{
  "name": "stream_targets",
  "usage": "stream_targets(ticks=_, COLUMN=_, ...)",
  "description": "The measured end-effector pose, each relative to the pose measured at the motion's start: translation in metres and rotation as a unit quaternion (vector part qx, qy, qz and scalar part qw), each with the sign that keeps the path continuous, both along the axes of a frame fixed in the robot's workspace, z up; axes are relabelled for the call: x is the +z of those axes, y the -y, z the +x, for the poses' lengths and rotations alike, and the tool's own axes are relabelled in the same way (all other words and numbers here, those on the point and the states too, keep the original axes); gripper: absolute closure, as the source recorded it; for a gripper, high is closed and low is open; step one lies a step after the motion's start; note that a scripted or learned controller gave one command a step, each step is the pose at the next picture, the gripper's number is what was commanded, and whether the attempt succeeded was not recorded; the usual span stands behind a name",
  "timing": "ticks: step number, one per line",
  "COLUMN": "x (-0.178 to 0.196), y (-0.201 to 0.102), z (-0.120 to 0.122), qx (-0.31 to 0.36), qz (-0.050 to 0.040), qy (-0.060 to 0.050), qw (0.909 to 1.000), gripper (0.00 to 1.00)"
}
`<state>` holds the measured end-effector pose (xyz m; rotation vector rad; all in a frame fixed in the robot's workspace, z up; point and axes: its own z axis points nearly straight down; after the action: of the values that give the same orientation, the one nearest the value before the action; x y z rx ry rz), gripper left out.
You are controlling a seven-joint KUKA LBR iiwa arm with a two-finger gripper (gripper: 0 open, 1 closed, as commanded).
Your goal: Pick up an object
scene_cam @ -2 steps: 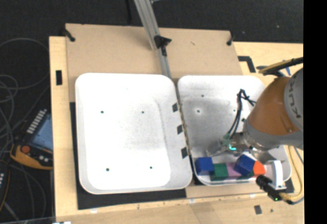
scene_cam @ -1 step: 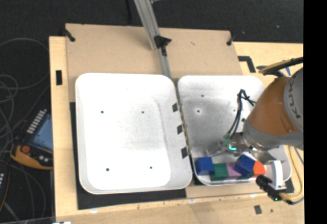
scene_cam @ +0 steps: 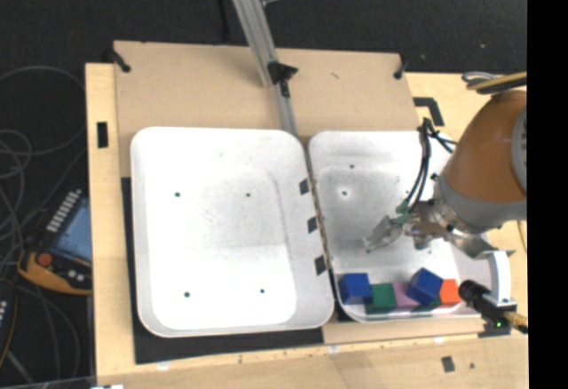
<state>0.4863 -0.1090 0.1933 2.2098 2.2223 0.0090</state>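
My jaws (scene_cam: pixel 380 234) hang over the right bin (scene_cam: pixel 355 156), spread apart I think, gripping nothing; blocks (scene_cam: pixel 382 294) just below.

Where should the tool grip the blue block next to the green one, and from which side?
Come from above and close on the blue block's left and right faces. Judging by the view, its far side is open floor, but the green block sits close on its right, so clearance there looks tight.

You see the arm (scene_cam: pixel 484 165) reaching over the right bin (scene_cam: pixel 355 165), its gripper (scene_cam: pixel 383 234) hanging above the bin floor. Along the near wall sit two blue blocks (scene_cam: pixel 355 286), a green block (scene_cam: pixel 382 297), a purple piece (scene_cam: pixel 405 296) and an orange block (scene_cam: pixel 449 291).
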Motion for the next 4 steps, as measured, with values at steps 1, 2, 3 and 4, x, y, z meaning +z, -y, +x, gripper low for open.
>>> stream_targets(ticks=1, x=0.050, y=-0.029, z=0.000, qx=0.000, qz=0.0004, qy=-0.001, qw=1.0000, gripper=0.00)
stream_targets(ticks=2, x=0.123, y=-0.042, z=-0.001, qx=0.000, qz=0.0001, qy=0.000, qw=1.0000, gripper=0.00)
stream_targets(ticks=3, x=0.116, y=-0.070, z=0.037, qx=-0.001, qz=-0.0001, qy=-0.003, qw=1.0000, gripper=0.00)
stream_targets(ticks=4, x=0.171, y=-0.049, z=0.018, qx=-0.003, qz=-0.0001, qy=-0.001, qw=1.0000, gripper=0.00)
